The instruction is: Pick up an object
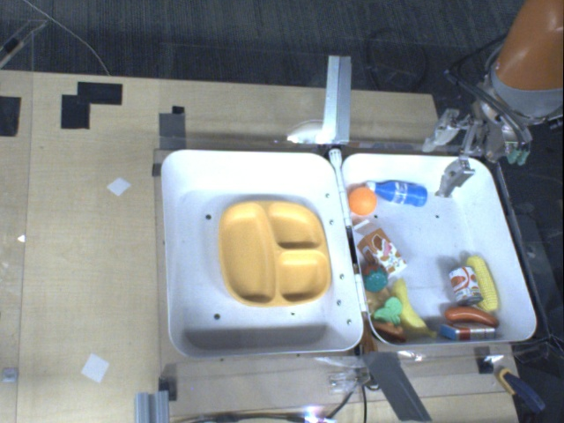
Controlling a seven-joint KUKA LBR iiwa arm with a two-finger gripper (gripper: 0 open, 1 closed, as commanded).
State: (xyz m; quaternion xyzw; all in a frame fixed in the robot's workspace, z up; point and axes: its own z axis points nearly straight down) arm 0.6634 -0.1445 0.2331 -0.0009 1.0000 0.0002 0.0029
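Tool (460, 161) hovers over the right bin's (515, 263) far edge, whether clenched or released I can't tell. Blue bottle (398, 193) lies just left of it, beside an orange ball (362, 201); yellow tray (271, 252) fills the left bin (181, 263).

**A pale wooden bench against dark carpet**

We look down on a light wood bench top (88, 263) that fills most of the view. Black angular marks (88, 102) sit near its far left corner, and small pale square patches (118, 186) dot the left side. Beyond the far edge we see dark grey carpeted floor (247, 16), crossed by thin cables (62, 25). The light is even.
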